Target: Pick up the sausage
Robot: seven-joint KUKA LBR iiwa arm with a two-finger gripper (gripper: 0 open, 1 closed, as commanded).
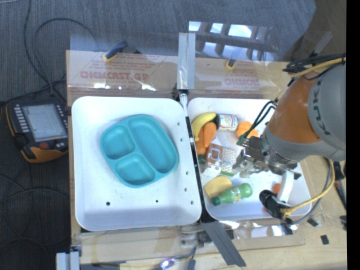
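The arm (304, 122) covers the right side of the right bin (247, 207) and is cut off by the picture's right edge. The gripper (246, 161) is blurred — its fingers cannot be made out. An orange thing (243, 129) near the bin's far edge is half hidden — its kind is unclear.

Lighting over my workspace is bright and even, from above; both white bins (135, 215) read near overexposed; glare streaks the clear plastic sheet (236, 38) behind them; shadows are soft and short beneath my arm (304, 122); focus is fair centrally, softer towards the corners; dark carpet (45, 38) reads dim.
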